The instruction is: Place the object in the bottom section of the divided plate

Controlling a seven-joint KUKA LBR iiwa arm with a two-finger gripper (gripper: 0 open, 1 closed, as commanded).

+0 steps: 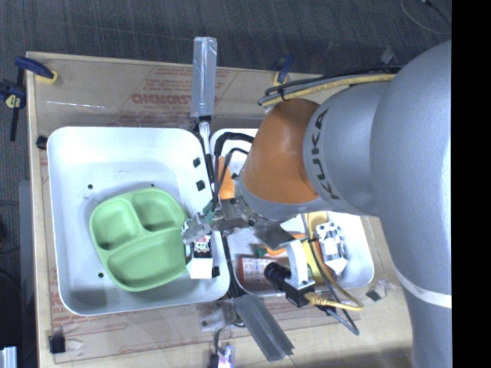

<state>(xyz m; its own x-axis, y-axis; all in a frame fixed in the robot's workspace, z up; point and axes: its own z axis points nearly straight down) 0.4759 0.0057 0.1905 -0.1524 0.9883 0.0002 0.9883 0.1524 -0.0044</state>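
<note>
The end effector (201,232) hangs over the wall where the two shallow white bins meet, at the right rim of the light green divided plastic plate (138,240). The grey arm with its orange band (284,156) covers it from above, so I cannot tell how far it is open or if it has hold of anything.

A small white and black piece (201,265) shows just below the end effector, touching the right edge of the plate, beside the large bottom section. I cannot tell if this is the object of the task or a part of the robot.

The plate lies flat in the left white bin (77,152), with two smaller sections at the top and the large one at the bottom. In the right white bin (360,267), a brown bottle with a pale label (257,269) lies on its side, partly under the arm. A small orange thing (227,188) shows near the dividing wall, mostly hidden. A grey bar (204,67) stands at the top between the bins on the brown counter (115,90).

The arm covers most of the right bin.
</note>
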